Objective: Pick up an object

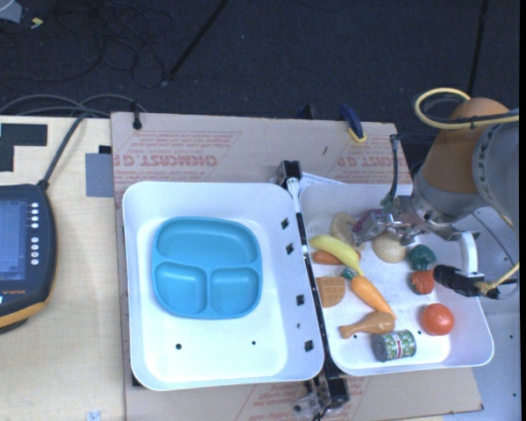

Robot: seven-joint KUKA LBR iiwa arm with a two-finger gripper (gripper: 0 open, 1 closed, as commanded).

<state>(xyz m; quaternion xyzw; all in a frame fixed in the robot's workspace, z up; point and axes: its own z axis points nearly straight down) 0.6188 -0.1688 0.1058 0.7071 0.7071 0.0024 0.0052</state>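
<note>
Hovering low over the upper part of the right bin (473,358), the gripper (379,224) sits just above a pale round potato (388,249); whether it is open or closed I cannot tell. Beside it lie a banana (335,250), carrot (368,291) and tomato (437,319). The potato looks like light, rigid, smooth plastic, so it probably wants a grasp across its middle.

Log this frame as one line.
arm: over right bin | gripper: low, near potato and banana | grasp: none seen | left bin: blue tray

Glossy plastic bins (158,202), blue tray (207,267); matt cardboard sheet (210,147) beneath.
</note>
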